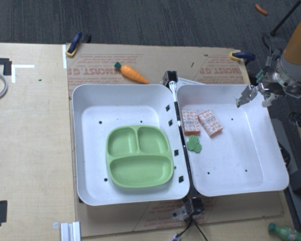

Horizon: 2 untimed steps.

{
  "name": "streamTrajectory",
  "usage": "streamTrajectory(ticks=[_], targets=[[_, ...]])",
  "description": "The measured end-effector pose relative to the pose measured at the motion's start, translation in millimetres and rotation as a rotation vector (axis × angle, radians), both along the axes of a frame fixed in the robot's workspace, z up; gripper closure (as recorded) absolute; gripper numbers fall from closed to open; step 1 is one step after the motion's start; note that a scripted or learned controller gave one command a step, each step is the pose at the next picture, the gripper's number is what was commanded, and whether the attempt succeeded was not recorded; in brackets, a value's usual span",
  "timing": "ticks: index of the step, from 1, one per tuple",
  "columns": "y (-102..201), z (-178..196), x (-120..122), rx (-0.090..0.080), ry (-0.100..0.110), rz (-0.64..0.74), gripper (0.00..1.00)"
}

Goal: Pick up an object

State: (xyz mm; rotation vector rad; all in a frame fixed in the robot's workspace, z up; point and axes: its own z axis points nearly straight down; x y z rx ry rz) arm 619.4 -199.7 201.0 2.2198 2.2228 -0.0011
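In the right bin [251, 154], near its left wall, lie two small orange-and-white boxes [190, 122] [210, 123] side by side. A small green leafy toy [193, 144] lies just below them. My gripper [254, 98] hangs over the bin's upper right corner, well to the right of the boxes. Its fingers are spread open with nothing between them. A green divided plate [139, 156] lies in the left bin [90, 134].
An orange toy carrot [132, 73] lies on the cardboard behind the left bin. Blue clamps [74, 43] [243, 56] hold the cardboard's back corners. A green bottle [286, 231] lies on the floor at the lower right.
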Motion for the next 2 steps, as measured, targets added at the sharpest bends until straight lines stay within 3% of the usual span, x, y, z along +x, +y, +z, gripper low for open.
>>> streamTrajectory(ticks=[1, 2], targets=[[72, -58, -17, 0.000, 0.001, -0.099, 0.00], [102, -105, -16, -0.002, -0.004, -0.059, 0.00]])
